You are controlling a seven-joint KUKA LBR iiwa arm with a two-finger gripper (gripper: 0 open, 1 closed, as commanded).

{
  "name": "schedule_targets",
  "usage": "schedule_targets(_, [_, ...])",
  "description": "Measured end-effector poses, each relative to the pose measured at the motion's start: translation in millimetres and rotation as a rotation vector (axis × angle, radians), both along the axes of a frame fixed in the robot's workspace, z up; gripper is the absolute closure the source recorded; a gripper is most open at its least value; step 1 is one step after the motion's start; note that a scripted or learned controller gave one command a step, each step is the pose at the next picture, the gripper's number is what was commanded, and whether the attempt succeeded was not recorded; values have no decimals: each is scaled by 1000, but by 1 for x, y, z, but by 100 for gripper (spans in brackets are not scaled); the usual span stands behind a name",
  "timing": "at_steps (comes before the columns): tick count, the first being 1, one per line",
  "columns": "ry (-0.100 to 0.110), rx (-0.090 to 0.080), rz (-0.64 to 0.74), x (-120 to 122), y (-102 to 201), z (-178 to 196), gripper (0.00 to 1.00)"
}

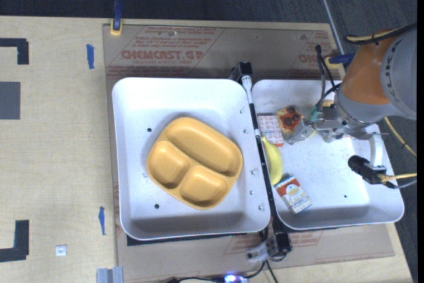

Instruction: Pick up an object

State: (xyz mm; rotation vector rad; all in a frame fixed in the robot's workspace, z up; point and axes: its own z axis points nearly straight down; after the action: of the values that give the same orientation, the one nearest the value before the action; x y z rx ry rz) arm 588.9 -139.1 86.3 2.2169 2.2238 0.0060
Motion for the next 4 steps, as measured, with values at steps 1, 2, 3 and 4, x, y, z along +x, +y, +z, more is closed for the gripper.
schedule_targets(1, [1,-2,-3,-47,40,0,0])
schedule_targets(2, [-4,-4,-4,-45,40,11,100])
schedule_targets(3, [2,-1,-2,-39,139,99,100])
schedule_targets(4, [3,-1,-1,-39,139,99,0])
